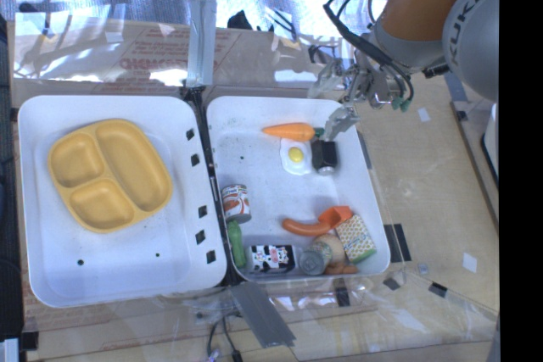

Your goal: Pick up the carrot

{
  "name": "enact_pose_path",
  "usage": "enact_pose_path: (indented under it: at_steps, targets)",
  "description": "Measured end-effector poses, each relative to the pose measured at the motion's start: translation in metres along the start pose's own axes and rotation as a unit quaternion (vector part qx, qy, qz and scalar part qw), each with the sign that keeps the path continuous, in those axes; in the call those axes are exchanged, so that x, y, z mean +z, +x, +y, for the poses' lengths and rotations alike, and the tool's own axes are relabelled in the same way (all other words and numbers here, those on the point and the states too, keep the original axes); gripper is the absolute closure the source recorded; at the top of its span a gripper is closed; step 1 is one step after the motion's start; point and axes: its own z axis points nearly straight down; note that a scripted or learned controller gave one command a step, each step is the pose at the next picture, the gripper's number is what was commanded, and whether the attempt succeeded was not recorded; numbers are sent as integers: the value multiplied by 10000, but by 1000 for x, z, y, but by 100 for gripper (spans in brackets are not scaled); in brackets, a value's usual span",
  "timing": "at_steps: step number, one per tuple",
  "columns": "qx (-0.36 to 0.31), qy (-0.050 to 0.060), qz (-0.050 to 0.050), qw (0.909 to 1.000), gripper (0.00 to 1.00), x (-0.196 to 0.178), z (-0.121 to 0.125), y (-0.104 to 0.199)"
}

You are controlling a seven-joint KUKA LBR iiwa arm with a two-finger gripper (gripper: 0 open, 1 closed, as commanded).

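Observation:
The carrot (288,131), orange with a green top, lies on its side near the far edge of the right bin (254,174). My gripper (338,125) hangs over the bin's far right corner, just to the right of the carrot's green end and not touching it. Nothing shows in its grasp. The grey arm with its orange band reaches in from the upper right.
A fried egg toy (295,157) and a small black block (324,155) lie just in front of the carrot. A can (235,203), a red sausage (307,226) and several other toys crowd the near side. A yellow divided plate (109,174) lies in the left bin.

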Motion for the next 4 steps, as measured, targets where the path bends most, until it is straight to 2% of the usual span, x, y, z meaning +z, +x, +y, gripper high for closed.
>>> enact_pose_path:
  at_steps: [1, 2, 3, 4]
  targets:
    - [124, -11, 17, 9999, 0, 57, -9, -1]
    - [-730, -9, -2, 9973, 0, 92, -8, 0]
    - [-1270, -28, 2, 9919, 0, 138, -6, -3]
    - [-1296, -7, -32, 9916, 100, 126, -5, -5]
